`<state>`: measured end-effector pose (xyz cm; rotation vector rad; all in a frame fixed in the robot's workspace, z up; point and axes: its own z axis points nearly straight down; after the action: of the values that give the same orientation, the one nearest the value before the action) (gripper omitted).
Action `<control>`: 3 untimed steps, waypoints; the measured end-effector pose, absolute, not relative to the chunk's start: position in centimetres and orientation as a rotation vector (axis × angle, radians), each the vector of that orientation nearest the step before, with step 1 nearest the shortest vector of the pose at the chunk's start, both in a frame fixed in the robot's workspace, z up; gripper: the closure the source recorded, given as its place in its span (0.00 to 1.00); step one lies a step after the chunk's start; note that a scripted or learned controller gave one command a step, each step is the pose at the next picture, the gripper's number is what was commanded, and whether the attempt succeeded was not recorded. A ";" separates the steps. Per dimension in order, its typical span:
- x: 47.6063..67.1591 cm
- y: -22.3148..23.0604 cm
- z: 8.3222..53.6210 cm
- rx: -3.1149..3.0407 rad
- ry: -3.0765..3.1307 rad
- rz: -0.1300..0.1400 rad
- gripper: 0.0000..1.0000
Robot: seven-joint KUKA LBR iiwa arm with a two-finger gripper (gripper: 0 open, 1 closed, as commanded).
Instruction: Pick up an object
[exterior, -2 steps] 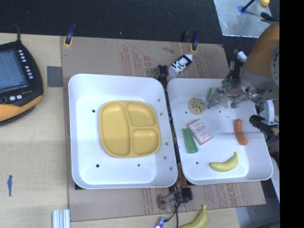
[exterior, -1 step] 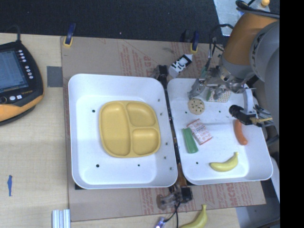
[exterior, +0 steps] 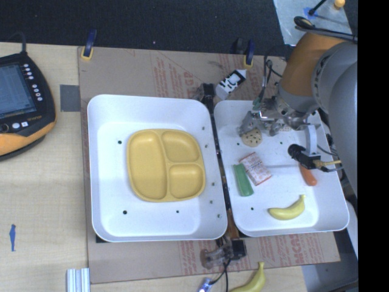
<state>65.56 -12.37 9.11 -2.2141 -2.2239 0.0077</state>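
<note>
Hand just above a speckled disc, its upper edge hidden

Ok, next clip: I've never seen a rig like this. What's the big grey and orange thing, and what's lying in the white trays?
One camera, fixed above a bench, looks down at a slant. The grey and orange shape is a robot arm reaching in from the right. Its gripper hangs over the right bin, close above a round speckled cookie. That bin also holds a red and white packet, a green bar, a banana and a small orange item. The left bin holds a yellow divided plate. Whether the gripper holds anything cannot be told here.
</note>
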 end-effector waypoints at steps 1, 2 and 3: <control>65.8 -12.4 10.4 -2.213 -2.229 0.004 1.00; 65.7 -12.4 10.4 -2.212 -2.229 0.004 0.00; 65.8 -12.4 11.5 -2.211 -2.231 0.005 1.00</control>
<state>65.77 -12.42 11.48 -2.2107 -2.2306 0.0047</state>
